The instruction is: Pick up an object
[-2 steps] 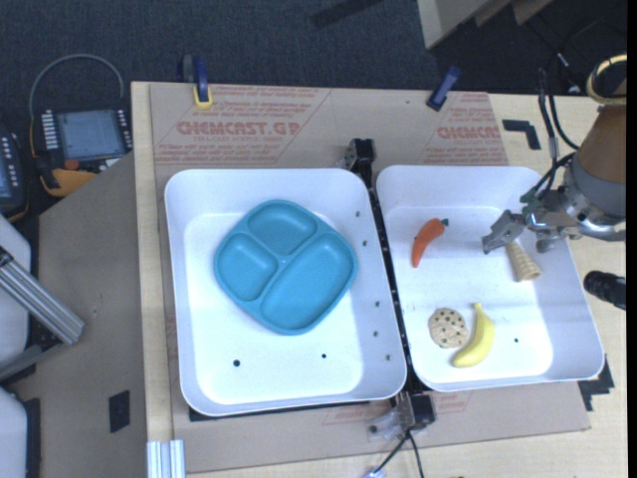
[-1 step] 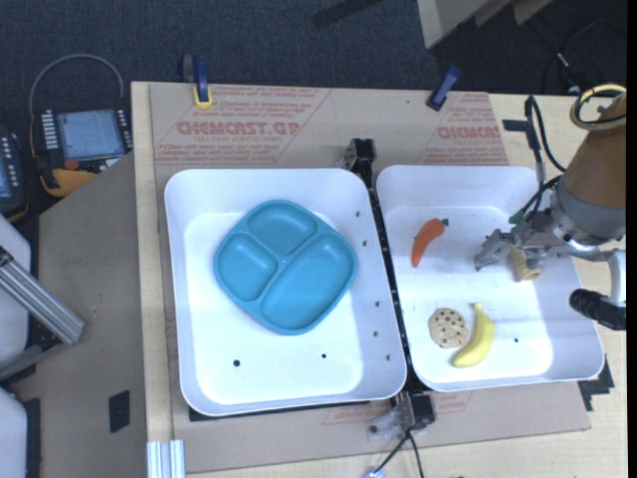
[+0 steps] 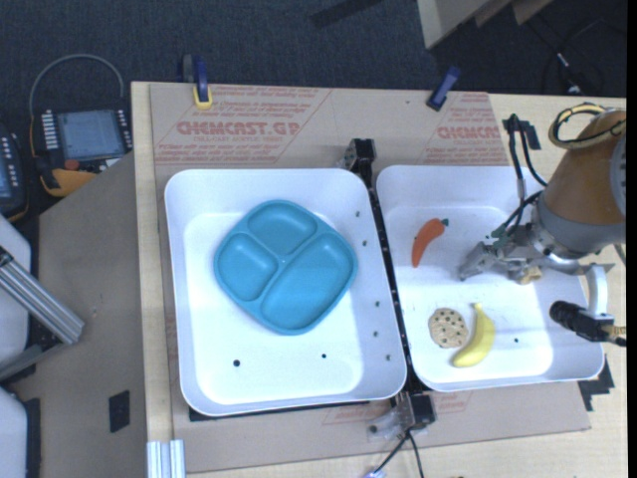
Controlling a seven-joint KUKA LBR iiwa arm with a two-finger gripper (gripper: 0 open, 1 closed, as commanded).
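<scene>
The right bin (image 3: 528,364) holds three small objects. An orange carrot (image 3: 429,239) lies in its upper left part. A round cookie (image 3: 448,327) and a yellow banana (image 3: 477,337) lie side by side near its front. My gripper (image 3: 476,264) hangs low over the middle of this bin, to the right of the carrot and above the cookie and banana. It touches none of them, and nothing is seen held in it.
A blue divided plate (image 3: 286,265) rests in the left bin (image 3: 189,297). The arm's grey and orange body (image 3: 587,192) covers the right bin's right side. Black cables (image 3: 518,157) run along that bin's back edge.
</scene>
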